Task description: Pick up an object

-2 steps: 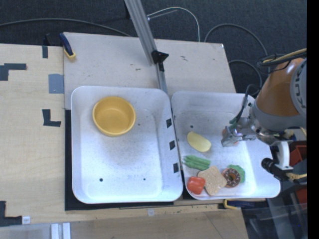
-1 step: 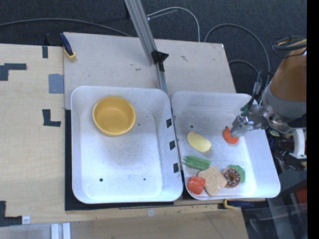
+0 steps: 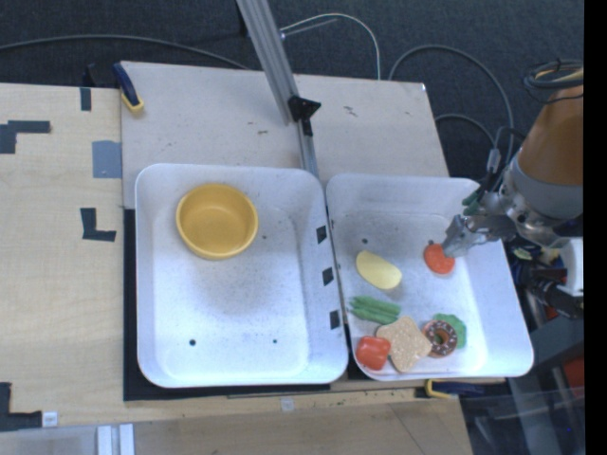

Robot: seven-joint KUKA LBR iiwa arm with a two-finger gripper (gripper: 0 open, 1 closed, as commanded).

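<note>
Right bin (image 3: pixel 493 344) taken as the landmark: white, shallow, speckled grey, set on a pale board over a light wooden bench top (image 3: pixel 47 282). Just left of it, touching rim to rim, the left bin (image 3: pixel 228 339), with a yellow bowl (image 3: pixel 217 219) in its far left part. Inside the right bin: a red tomato-like toy (image 3: pixel 439 261) near the right wall, a yellow lemon-shaped piece (image 3: pixel 378 271) toward the middle, green bean pods (image 3: pixel 376 308) just in front of that. Along the near rim, clustered: a red pepper-like piece (image 3: pixel 373 352), a slice of toast (image 3: pixel 407 343), a chocolate doughnut (image 3: pixel 441 336) lying on something green.

Gripper (image 3: pixel 453 245) down inside the right bin, tip right beside the red tomato-like toy, touching or nearly so; cannot tell whether wide, narrow or closed on anything. Grey wrist and orange band (image 3: pixel 555 140) over the bin's right edge.

Beyond the bin's far rim: a slanted metal pole (image 3: pixel 270 50), dark carpet, loose cables (image 3: pixel 446 60). Far to the left: grey tape marks on the wood, a blue-and-yellow clamp (image 3: pixel 128 87).
</note>
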